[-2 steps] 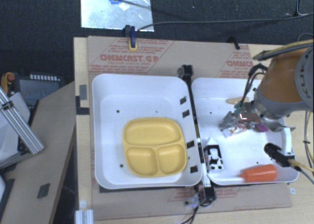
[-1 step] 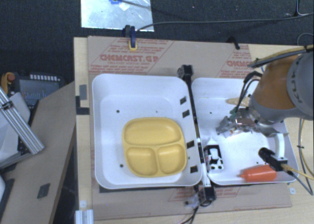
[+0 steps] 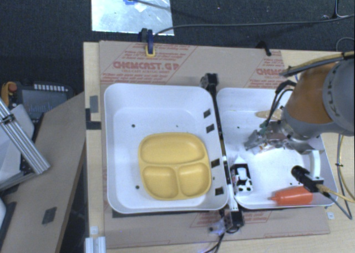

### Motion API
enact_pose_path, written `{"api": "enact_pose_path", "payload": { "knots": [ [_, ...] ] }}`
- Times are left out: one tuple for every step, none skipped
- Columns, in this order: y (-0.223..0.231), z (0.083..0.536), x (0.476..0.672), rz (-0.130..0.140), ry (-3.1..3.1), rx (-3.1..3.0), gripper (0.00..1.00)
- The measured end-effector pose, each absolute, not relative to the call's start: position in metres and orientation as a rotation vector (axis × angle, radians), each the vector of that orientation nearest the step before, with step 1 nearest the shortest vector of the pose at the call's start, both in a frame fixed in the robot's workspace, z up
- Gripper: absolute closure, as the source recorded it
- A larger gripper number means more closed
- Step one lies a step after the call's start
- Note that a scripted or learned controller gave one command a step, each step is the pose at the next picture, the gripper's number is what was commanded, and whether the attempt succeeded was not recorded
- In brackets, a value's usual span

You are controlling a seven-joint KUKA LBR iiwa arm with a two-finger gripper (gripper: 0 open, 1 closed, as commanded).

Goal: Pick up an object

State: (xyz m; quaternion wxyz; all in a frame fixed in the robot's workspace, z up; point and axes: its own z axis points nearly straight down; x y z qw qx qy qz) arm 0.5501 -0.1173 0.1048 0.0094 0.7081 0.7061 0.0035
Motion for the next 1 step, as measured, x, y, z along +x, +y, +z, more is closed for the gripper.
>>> {"api": "enact_pose_path", "payload": {
  "knots": [
    [-0.1150,0.1160,0.5531,0.022,2.207,2.205,1.00]
  ]
}}
